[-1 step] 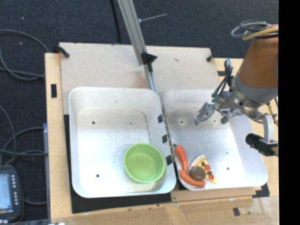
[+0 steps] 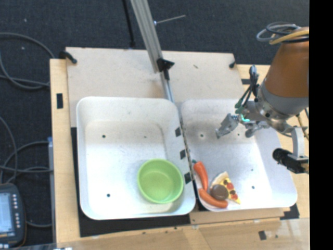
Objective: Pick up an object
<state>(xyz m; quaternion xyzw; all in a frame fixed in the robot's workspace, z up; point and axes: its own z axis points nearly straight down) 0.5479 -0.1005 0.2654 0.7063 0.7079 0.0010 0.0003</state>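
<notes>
My gripper (image 2: 238,128) hovers over the back middle of the right bin (image 2: 270,191), its two grey fingers spread apart with nothing between them. Near the front left corner of that bin lies a heap of toy food: an orange carrot (image 2: 201,173), a pizza slice (image 2: 227,183), a brown round piece (image 2: 219,192) and a red-orange sausage (image 2: 212,198). A green bowl (image 2: 160,180) sits upright in the front right part of the left bin (image 2: 104,139). The gripper is well behind and a little right of the food heap.
A slanted aluminium rail (image 2: 148,30) runs down from the top to the divide between the bins. Cables lie on the dark floor at left. A black part (image 2: 287,159) of the arm overhangs the right bin's right rim.
</notes>
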